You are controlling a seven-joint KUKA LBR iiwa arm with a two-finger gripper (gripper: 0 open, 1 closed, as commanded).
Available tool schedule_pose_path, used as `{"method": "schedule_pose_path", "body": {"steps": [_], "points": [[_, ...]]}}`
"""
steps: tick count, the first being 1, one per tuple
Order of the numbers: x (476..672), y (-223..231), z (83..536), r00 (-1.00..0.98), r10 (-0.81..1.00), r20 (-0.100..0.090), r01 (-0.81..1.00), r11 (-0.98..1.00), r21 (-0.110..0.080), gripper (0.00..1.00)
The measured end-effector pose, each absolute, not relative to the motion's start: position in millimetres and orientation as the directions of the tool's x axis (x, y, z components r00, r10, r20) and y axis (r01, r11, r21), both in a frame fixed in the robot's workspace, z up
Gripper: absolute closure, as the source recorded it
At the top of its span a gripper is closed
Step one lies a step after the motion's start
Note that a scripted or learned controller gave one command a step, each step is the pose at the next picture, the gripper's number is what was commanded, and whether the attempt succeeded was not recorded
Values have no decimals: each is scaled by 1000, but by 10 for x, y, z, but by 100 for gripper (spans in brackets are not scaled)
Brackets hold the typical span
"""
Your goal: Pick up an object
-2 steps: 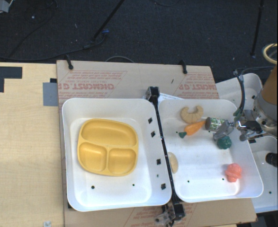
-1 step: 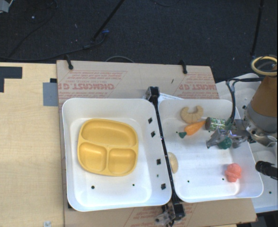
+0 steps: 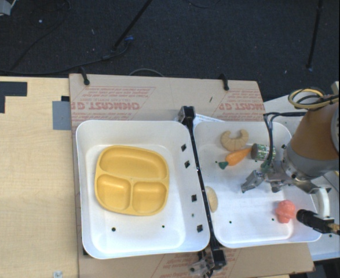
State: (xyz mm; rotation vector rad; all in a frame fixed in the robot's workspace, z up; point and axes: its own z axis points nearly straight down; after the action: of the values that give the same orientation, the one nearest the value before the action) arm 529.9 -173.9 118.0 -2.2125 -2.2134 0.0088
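Note:
My gripper hangs low over the middle of the right bin, open, with nothing between its fingers. Just beyond it lie an orange carrot and a small green and silver can. Further back is a tan croissant-shaped piece. A pink-red lump sits in front of the gripper, to its right. A flat tan round piece rests against the bin's left wall.
The left bin holds a yellow divided plate. A black divider runs between the two bins. The grey arm comes in over the right bin's right side.

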Motion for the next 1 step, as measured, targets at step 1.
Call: {"method": "schedule_pose_path", "body": {"steps": [1], "points": [[5305,-1753,1287,1,1000,5,1000,-1,-14,100]]}}
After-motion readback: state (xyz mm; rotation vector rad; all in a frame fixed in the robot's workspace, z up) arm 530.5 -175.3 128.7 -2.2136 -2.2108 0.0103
